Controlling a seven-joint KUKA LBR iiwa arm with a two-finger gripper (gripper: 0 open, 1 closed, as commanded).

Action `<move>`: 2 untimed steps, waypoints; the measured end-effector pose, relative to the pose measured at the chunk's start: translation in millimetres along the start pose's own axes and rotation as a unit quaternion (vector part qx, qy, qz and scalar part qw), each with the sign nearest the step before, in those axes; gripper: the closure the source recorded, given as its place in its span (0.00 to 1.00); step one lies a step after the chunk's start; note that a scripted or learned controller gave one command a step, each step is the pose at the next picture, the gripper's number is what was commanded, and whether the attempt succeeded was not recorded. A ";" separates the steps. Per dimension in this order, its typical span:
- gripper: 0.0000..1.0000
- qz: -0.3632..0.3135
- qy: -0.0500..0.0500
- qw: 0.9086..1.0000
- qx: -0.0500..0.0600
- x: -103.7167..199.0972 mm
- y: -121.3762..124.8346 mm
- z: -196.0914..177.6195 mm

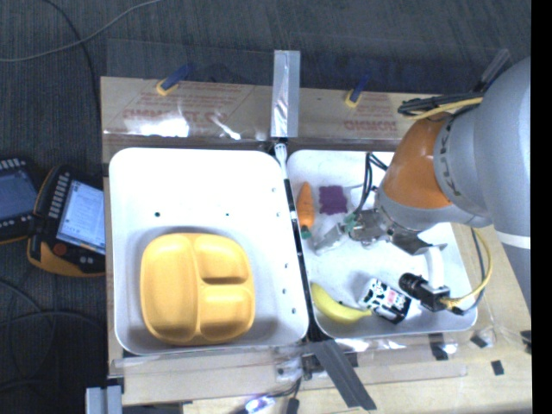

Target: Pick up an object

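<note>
A: Two white bins sit side by side on the bench. Start at the far left, off the bench?

B: Handheld controller (67,222) on the dark floor, orange-and-black body, pale screen facing up. Well apart from the bins.

A: Left bin (198,166)?

B: One item: a yellow tray (197,285) with compartments, lying flat in the near half, close to the front wall. Back half of that bin floor is bare white.

A: Behind the bins?

B: Clear plastic sheet (207,115) over cardboard, held by two yellow-and-blue clamps; a metal strip (285,93) stands at the seam between the bins.

A: Right bin (390,326)?

B: Several items. An orange carrot-shaped piece (304,205) lies just beside the dividing wall, long axis front to back. Just right of it, a purple block (332,200), apart from the carrot by a narrow gap. Along the front wall, a banana (339,307), curved, near the left corner. Touching or nearly touching its right end, a small black-and-white box (385,299) with pink marks, tilted.

A: Arm?

B: Enters from the right, orange band above the wrist, body covering the right rear of the bin. Gripper (332,236) points left, low over the bin floor, tip between the carrot and the banana, below the purple block.

A: Finger state?

B: Cannot tell; the tip is a blurred grey shape. Nothing visibly between the fingers. Black cable fitting (424,288) hangs beside the patterned box.
</note>
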State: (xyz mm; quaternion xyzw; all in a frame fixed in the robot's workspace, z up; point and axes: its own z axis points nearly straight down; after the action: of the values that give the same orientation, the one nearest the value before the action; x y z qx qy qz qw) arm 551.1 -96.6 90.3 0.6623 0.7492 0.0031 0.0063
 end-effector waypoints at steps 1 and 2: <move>0.00 0.015 0.000 1.000 0.008 -29.9 90.9 -6.0; 1.00 0.014 -0.004 1.000 0.010 -31.4 90.5 -14.0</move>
State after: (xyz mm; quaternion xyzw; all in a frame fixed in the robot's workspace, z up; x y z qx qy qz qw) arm 644.6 -116.6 105.7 0.6730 0.7396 -0.0064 0.0025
